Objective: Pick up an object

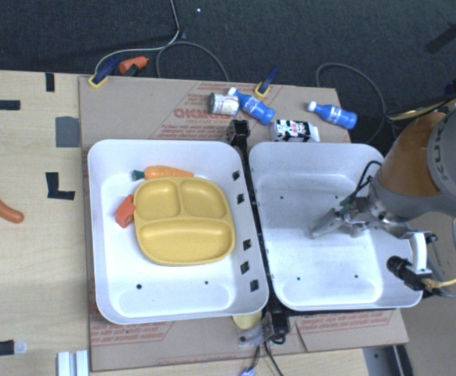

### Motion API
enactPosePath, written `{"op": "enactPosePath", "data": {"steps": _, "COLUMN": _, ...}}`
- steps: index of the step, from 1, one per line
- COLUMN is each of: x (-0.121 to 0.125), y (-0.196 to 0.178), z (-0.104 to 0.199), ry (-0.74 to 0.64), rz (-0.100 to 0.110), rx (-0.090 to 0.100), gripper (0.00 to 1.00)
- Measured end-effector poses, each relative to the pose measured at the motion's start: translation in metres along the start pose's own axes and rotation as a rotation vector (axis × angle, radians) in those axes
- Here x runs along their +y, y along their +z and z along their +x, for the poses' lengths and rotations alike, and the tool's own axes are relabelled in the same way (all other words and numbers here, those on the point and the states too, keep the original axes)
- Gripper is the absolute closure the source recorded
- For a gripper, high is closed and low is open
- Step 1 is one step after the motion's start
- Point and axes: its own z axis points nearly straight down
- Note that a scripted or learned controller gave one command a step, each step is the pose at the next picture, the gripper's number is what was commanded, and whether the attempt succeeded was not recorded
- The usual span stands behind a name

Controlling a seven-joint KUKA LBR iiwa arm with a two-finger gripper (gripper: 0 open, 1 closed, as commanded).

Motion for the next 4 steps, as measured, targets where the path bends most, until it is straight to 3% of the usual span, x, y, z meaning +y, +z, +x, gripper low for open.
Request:
{"op": "enactPosePath", "data": {"steps": 1, "x": -0.052, "y": -0.002, "z": 0.018, "ry": -0.001, "rz": -0.005, "rx": -0.003, "gripper": 0.00}}
{"op": "enactPosePath", "data": {"steps": 2, "x": 0.009, "y": -0.012, "z": 0.082, "ry": -0.007, "rz": 0.004, "rx": 0.003, "gripper": 0.00}}
{"op": "enactPosePath", "data": {"steps": 3, "x": 0.077, "y": -0.021, "z": 0.091, "ry": -0.005, "rz": 0.002, "rx": 0.002, "gripper": 0.00}}
{"op": "enactPosePath", "data": {"steps": 4, "x": 0.126, "y": 0.003, "z": 0.097, "ry": -0.004, "rz": 0.006, "rx": 0.002, "gripper": 0.00}}
